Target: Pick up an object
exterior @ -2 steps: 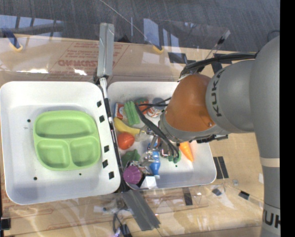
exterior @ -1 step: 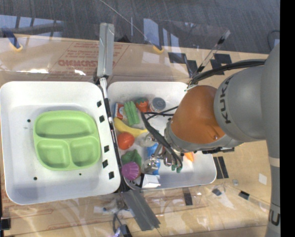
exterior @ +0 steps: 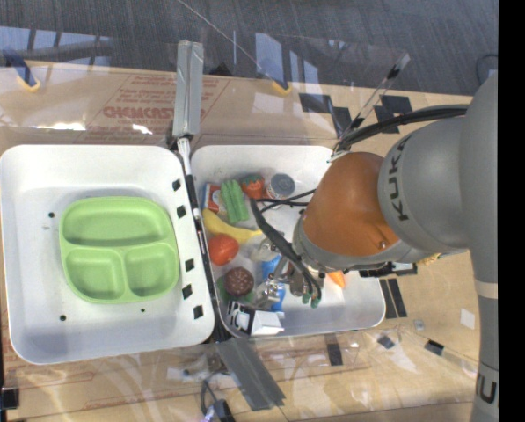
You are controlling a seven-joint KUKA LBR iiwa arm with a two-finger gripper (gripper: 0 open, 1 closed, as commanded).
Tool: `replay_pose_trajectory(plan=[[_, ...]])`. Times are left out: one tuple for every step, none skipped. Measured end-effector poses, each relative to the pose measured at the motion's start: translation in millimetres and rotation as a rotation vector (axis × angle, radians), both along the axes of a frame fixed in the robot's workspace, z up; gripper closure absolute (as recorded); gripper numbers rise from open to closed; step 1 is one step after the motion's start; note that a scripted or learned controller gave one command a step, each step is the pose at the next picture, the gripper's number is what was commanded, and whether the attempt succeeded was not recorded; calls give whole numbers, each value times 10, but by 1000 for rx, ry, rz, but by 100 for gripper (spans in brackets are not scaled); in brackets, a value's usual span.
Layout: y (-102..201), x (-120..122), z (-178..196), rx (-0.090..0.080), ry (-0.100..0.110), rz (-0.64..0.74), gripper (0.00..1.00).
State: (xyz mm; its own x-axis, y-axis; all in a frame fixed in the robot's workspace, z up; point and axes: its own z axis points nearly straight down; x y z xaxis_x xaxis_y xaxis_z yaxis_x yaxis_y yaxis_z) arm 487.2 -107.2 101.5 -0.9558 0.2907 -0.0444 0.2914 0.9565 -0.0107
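My gripper [exterior: 284, 290] reaches down into the right bin [exterior: 368, 310], low over a pile of small objects near its front middle. Around it lie a yellow banana [exterior: 229, 229], a red tomato [exterior: 222, 250], a dark brown round item [exterior: 239, 280], a green ribbed piece [exterior: 236, 200], a grey disc [exterior: 282, 185] and a blue-and-white packet [exterior: 272, 293] right under the gripper. The orange band and grey wrist hide the bin's middle and right. I cannot make out anything between the fingers.
The left bin [exterior: 25, 236] holds a light green divided tray [exterior: 119, 248]. A metal bar [exterior: 188, 90] runs along the divider between the bins. Cables arc over the back of the right bin.
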Motion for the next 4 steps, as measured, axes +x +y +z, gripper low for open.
replay_pose_trajectory(plan=[[-7,-4,-3,1,0,-20,0],[55,-17,74,11,12,-7,100],[-302,72,382,25,37,-123,100],[-298,72,379,25,38,-122,0]])
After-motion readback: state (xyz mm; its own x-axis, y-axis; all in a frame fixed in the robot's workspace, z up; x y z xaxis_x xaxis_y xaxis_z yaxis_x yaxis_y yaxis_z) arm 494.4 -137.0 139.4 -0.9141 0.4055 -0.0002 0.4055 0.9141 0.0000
